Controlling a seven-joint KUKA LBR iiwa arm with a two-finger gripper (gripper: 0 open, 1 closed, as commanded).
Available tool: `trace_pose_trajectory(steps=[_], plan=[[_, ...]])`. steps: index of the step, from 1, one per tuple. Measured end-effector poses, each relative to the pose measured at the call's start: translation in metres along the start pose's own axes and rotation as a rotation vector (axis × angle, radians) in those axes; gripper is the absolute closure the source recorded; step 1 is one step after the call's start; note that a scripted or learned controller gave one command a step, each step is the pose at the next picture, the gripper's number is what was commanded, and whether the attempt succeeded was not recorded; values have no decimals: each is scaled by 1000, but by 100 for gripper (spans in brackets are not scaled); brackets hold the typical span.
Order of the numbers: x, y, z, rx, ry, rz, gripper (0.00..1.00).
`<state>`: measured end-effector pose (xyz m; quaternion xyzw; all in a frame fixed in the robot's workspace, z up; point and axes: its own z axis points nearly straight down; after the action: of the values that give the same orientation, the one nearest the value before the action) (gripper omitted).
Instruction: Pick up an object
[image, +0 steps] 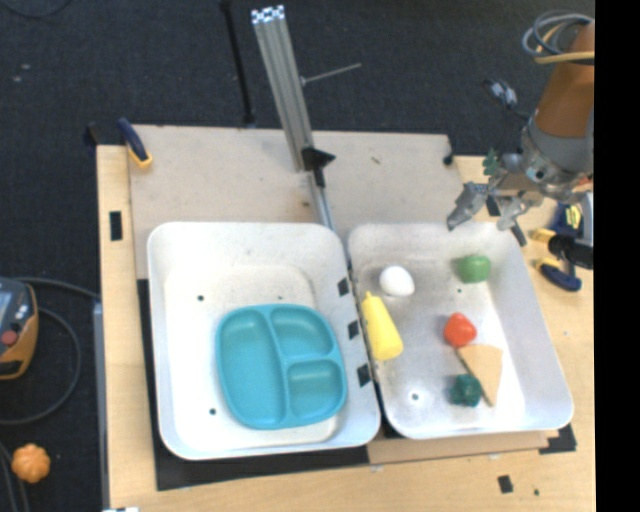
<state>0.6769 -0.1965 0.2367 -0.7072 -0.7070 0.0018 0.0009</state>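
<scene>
even overhead light is falling on the two shallow white plastic bins (250, 240), washing their rims almost featureless. soft shadows are pooling under the pale wooden bench (200, 175). everything is looking slightly blurred and grainy, the dark floor fading to near black.

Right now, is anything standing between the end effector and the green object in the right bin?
Nothing visible does. The end effector hangs over the right bin's far edge, and the green object lies just below it in the view, with bare white floor between. The red object lies farther off.
</scene>
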Motion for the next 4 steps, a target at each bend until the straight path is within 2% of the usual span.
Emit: trace_pose_trajectory(steps=[1,2,3,4], plan=[[8,0,59,0,1,-3,0],[4,-1,101,-2,0,-1,0],[3,1,86,-10,-4,-3,100],[3,3,20,-12,-1,-3,100]])
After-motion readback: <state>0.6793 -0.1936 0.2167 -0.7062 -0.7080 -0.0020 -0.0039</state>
